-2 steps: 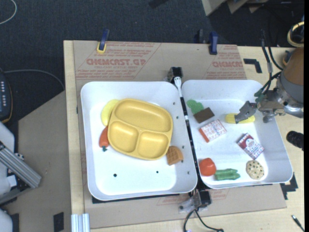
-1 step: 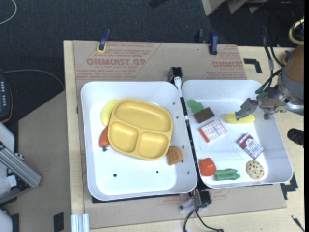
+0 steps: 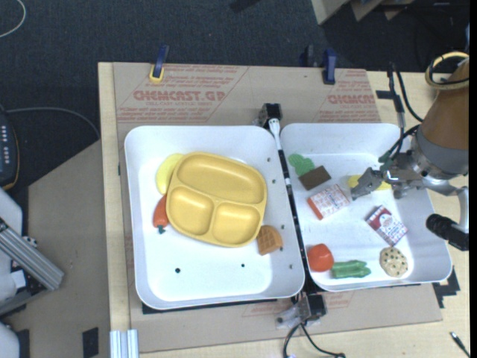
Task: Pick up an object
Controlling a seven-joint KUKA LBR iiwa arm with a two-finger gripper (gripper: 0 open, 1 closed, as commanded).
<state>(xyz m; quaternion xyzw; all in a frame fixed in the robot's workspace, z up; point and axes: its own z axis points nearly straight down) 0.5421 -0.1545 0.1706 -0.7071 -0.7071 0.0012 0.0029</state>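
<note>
Grey metal pincer hangs low over the right bin, reaching in from the right; whether it is open or closed I cannot tell (the tips are a dark blur), and nothing shows between them. Just beside it lies a yellow piece, partly hidden; to its left sits a red-and-white packet, tilted; above that a brown block touches a green piece. Below the pincer lies a red-and-white pouch; nearer the front edge sit a cookie, a green pod and a red tomato, the pod just beside the tomato. Left bin holds a yellow tray with three compartments; a yellow disc and a red pepper peek from under its left side; a waffle touches its lower right corner.
</note>
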